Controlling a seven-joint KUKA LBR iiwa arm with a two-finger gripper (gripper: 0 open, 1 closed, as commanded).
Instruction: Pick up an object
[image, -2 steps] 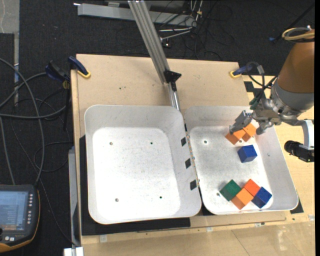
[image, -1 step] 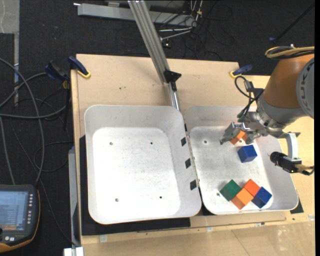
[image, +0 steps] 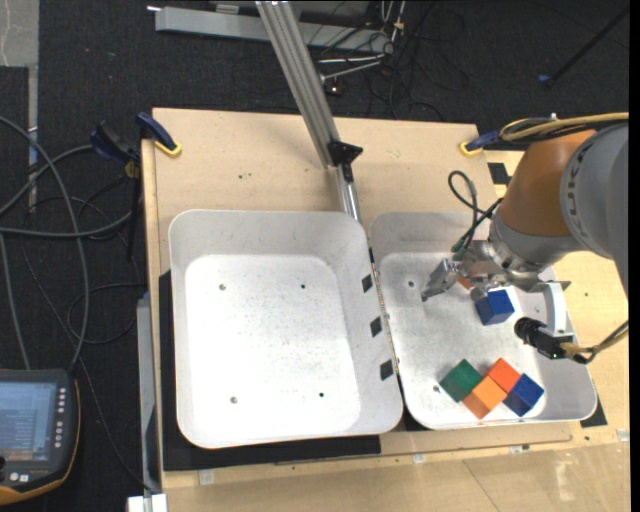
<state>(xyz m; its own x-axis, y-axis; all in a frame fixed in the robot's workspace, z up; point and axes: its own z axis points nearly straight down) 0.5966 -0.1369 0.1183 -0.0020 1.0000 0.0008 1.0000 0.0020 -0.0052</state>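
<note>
End effector (image: 438, 284) low in right bin (image: 400, 262), beside blue cube (image: 495, 306); green block (image: 461, 380) nearer front.

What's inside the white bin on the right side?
In the right bin sit a green block, an orange block and a blue block bunched together, plus another blue block beside the gripper. The arm covers the bin's far right part.

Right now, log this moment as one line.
arm: over right bin | gripper: beside blue cube | corner cluster: green cube, orange cube
</note>
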